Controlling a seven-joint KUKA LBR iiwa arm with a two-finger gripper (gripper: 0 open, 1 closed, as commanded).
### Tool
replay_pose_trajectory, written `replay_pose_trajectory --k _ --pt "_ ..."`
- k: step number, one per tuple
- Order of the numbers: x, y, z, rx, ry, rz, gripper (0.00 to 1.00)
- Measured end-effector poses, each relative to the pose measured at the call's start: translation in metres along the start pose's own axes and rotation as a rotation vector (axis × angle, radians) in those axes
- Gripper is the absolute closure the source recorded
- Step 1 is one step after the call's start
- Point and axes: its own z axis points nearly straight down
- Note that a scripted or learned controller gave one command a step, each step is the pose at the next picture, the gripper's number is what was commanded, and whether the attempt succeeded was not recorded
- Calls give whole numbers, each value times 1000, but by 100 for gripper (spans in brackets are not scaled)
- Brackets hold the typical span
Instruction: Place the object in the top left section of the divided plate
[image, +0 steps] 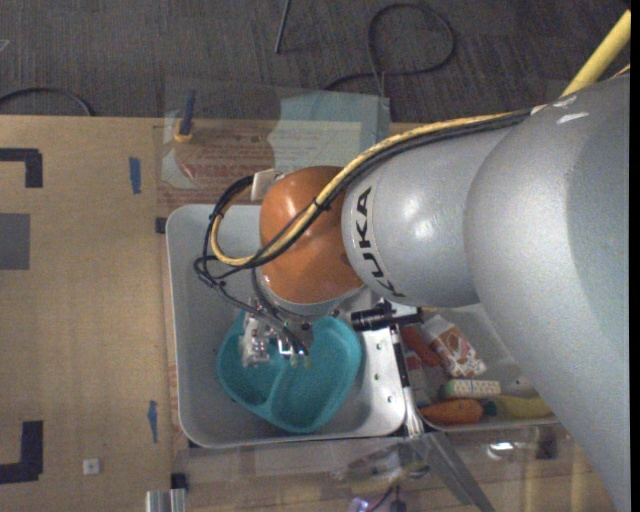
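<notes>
Dropping the object into the wrong section looks like the chief risk, because the gripper (278, 347) hangs over the teal divided plate (325, 385) close to a ridge between sections, and a release a little off target could leave the object straddling that ridge or sliding into the neighbouring hollow. A second risk is that nothing is carried at all: the metal parts below the wrist are small and blurred, no object can be made out between them, and I cannot tell whether the gripper is apart or together. A third is that pressing down could tip or shove the plate, which lies loose in the left white bin (185, 330). The arm (440, 230) comes in from the right, its thick grey link lying across the right bin (500, 425) and hiding much of it, with the orange band (300, 240) just above the wrist and the wrist pointing down over the plate's upper left part. Yellow and black cables (225, 255) loop off the wrist's left side. Other small things, among them an orange carrot-like piece (452, 411) and a patterned packet (455, 350), lie in the right bin, well apart from the plate. Both bins sit on the table (80, 330).
</notes>
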Motion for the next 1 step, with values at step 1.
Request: replay_pose_trajectory --k 1 --pt "51 18 -40 1 5 -470 100"
